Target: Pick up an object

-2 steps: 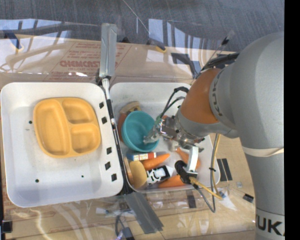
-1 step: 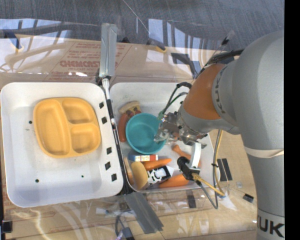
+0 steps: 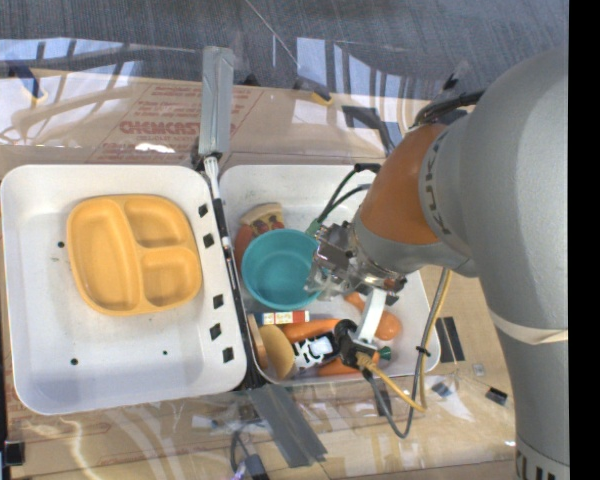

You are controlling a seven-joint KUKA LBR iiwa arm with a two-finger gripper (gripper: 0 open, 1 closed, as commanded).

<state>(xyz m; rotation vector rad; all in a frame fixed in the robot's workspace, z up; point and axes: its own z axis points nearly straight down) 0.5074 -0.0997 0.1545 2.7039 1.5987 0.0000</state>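
**Bowl at my gripper, right-hand bin**

The teal bowl lies in the right-hand bin of the view, close to the wall it shares with the other bin, and its open mouth is showing. My gripper is at the bowl's right rim. I cannot tell from this angle whether it is clamped on that rim or released. My arm reaches in over the bin's right side and covers that part of it.

Behind the bowl and just beside it is an orange-brown jar; what it is exactly I cannot make out. Along the near wall, in front of the bowl, several things are crowded together. A tan round piece lies at the left, a long orange piece is next to it, and a small black-and-white thing sits against that. An orange ball lies further right.

The left-hand bin holds a yellow plate with three compartments. It lies flat, well apart from the bowl.
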